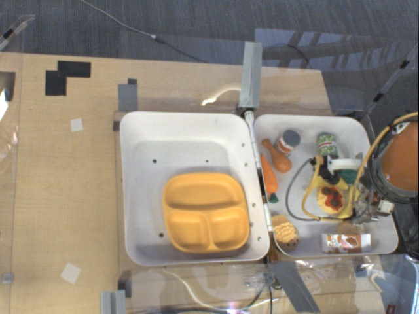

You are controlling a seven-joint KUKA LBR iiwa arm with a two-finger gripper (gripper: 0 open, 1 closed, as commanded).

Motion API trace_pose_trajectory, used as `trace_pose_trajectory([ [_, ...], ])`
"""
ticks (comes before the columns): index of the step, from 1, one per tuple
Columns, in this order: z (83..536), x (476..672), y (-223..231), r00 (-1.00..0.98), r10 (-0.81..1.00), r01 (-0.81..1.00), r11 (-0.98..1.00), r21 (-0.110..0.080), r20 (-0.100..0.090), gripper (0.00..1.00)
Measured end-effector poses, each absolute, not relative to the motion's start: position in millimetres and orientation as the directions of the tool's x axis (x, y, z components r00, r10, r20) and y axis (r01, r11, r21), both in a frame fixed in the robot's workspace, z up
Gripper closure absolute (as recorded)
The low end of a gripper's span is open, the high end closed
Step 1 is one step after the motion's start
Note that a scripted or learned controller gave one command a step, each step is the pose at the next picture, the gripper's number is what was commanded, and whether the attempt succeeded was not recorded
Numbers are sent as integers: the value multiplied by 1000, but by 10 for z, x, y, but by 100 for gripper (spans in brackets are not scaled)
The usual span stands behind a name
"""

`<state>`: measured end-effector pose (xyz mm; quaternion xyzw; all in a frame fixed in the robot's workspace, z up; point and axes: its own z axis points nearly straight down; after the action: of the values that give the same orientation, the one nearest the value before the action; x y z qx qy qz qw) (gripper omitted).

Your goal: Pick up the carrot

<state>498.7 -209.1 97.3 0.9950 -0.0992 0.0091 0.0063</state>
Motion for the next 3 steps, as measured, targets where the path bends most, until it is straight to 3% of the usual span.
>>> trace_pose_trajectory([
  [1, 1951, 5112, -2062, 980, -198, -198, -980, 0, 13, 100],
  [2, 1561, 4932, -2057, 980, -198, -198, -980, -2, 1, 100],
  [3, 1411, 5265, -1341, 982, -191, -191, -982, -7, 0, 100],
])
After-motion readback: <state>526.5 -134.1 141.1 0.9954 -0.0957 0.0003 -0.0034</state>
